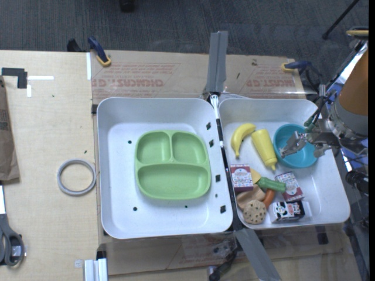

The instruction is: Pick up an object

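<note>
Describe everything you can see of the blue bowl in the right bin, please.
The round blue plastic-looking bowl stands upright near the right wall of the right shallow white bin, its opening facing up. It is glossy and deep for its width. The arm's metal tool reaches in over its rim from the right, covering part of the inside. The yellow squeeze bottle lies just to its left, close beside it.

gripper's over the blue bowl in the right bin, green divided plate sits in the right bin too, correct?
One error: the green divided plate lies in the left bin, not the right. The camera view shows it there alone. The gripper is indeed over the blue bowl in the right bin.
</note>
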`<state>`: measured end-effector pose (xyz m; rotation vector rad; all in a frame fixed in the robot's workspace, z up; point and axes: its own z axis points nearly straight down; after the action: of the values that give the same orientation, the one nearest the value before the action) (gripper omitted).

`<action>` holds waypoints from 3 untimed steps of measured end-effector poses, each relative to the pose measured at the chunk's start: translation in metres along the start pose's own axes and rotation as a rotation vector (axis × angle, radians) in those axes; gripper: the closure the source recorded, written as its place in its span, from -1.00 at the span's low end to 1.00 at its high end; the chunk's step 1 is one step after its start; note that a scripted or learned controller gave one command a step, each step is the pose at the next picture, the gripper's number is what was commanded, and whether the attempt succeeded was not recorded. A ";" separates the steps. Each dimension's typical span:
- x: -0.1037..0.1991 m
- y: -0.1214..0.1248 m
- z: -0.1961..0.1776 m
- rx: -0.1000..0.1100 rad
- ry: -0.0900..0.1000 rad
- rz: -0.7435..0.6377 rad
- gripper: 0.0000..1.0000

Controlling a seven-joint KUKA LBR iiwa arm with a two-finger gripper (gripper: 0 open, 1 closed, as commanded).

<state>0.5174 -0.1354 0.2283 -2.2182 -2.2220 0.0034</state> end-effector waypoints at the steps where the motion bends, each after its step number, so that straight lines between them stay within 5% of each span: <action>1: 0.029 0.017 0.136 -0.003 -0.001 -0.030 -1.00; 2: 0.027 0.017 0.127 -0.003 -0.002 -0.025 1.00; 3: 0.027 0.017 0.127 -0.003 -0.002 -0.026 -1.00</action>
<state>0.5337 -0.1080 0.1011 -2.1919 -2.2530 0.0017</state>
